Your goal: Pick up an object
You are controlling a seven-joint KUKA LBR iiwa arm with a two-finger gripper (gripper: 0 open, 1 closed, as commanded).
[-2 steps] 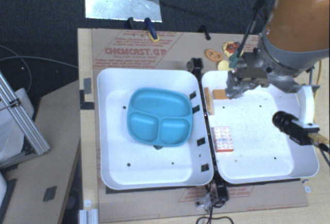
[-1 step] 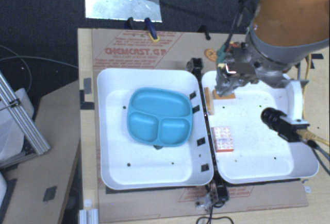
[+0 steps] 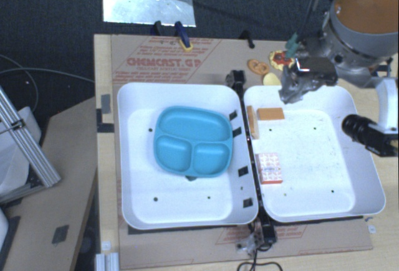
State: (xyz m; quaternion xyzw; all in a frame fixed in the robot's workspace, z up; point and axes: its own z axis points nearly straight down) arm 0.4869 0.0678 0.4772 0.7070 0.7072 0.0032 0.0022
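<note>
Gripper (image 3: 292,94) hovers at the right bin's (image 3: 368,201) far edge; orange block (image 3: 270,114) lies just beside, long axis crosswise; finger state unclear.

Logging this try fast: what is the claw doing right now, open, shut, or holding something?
Claw: cannot be told; it hangs over the far edge of the right bin, near the orange block, with nothing seen in its grip.

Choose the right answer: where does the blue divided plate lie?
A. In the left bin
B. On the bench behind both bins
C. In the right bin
A: the blue divided plate lies flat on the floor of the left bin.
</note>
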